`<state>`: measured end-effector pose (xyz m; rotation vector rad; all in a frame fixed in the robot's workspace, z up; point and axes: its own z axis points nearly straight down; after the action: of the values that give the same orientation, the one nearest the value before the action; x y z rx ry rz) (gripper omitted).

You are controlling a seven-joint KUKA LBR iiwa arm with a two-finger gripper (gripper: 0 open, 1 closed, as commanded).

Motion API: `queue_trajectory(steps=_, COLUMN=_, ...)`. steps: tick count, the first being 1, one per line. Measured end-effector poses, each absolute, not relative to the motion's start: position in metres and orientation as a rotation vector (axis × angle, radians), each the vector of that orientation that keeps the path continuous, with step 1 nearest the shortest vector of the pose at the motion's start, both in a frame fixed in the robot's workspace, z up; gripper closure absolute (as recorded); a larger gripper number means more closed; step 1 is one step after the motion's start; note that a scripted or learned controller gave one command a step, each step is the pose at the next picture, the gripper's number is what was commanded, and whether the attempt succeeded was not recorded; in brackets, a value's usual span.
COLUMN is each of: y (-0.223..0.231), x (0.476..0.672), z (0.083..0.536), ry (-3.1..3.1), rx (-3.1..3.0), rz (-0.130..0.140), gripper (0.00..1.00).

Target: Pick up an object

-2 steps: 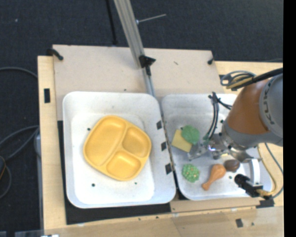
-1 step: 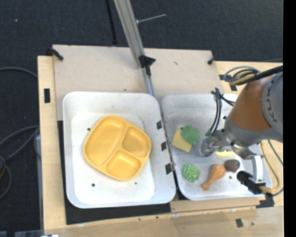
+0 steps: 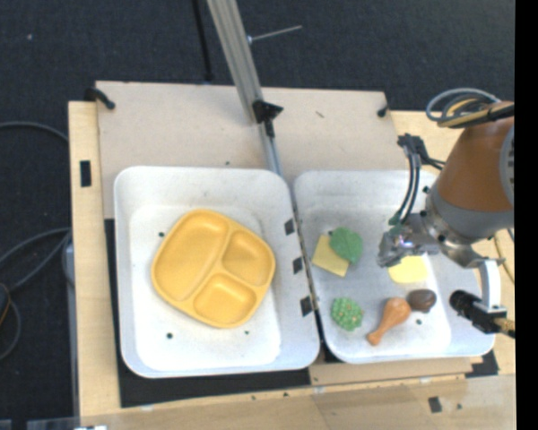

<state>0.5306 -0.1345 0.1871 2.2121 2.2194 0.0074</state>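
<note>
The right bin point(image 3: 359, 191) holds several toy foods. A green leafy piece point(image 3: 346, 243) lies beside a yellow wedge point(image 3: 330, 259), and a green bumpy ball point(image 3: 347, 313) sits near the bin's front. A tan drumstick point(image 3: 389, 318) and a brown lump point(image 3: 421, 300) lie at the front right. A pale yellow block point(image 3: 410, 270) rests right under my gripper point(image 3: 397, 248), which hovers low over the bin's right half, partly covering the block's upper edge.
The left bin point(image 3: 134, 195) carries a yellow divided plate point(image 3: 214, 268). A slanted aluminium post point(image 3: 242, 61) rises from between the bins at the back. The arm's orange band point(image 3: 473, 164) and cables hang over the right bin's far right side.
</note>
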Motion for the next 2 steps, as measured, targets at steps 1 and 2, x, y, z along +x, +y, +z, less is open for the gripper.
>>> queue_trajectory(steps=1, y=-0.131, x=0.531, z=0.251, ry=2.219, rx=2.211, rz=0.008, gripper=1.00)
queue_trajectory(steps=2, y=-0.132, x=0.533, z=0.281, ry=2.222, rx=2.214, rz=0.004, gripper=1.00)
